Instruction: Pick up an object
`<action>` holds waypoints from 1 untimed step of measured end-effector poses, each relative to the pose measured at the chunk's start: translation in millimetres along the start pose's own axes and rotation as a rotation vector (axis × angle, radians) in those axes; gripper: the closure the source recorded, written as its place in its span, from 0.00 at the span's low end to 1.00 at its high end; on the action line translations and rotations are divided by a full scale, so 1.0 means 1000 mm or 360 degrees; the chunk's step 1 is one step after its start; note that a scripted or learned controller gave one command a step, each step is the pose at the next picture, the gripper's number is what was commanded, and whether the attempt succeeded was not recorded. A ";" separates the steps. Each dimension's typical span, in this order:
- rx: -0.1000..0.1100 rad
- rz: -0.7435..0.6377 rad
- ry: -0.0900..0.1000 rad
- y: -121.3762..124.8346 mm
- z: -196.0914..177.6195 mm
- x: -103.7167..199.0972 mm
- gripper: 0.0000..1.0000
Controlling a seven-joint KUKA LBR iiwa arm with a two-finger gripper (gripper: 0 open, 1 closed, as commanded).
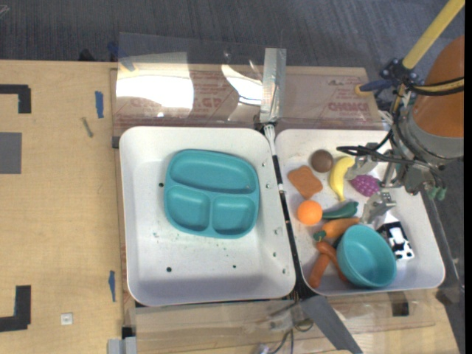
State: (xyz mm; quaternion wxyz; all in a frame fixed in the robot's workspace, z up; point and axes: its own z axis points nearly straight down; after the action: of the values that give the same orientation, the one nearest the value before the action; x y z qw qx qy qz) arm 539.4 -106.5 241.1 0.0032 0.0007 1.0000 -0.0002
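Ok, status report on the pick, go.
Gripper low over right bin, nothing seen held. Purple toy and teal bowl nearest. Banana, carrots crowd close.

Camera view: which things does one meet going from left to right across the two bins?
Teal divided plate → orange slice of bread → orange ball → banana → purple grapes → black-and-white toy.

Probably a robotics lab: two white bins [133,198] on a taped plywood bench [51,198], grey carpet [184,6] beyond.
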 end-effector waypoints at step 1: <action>-0.0001 0.0167 0.0007 -0.018 0.065 -0.056 0.00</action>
State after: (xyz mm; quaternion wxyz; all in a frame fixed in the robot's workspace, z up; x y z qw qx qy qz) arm 595.7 -124.8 176.7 0.0011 0.0532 0.9986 0.0003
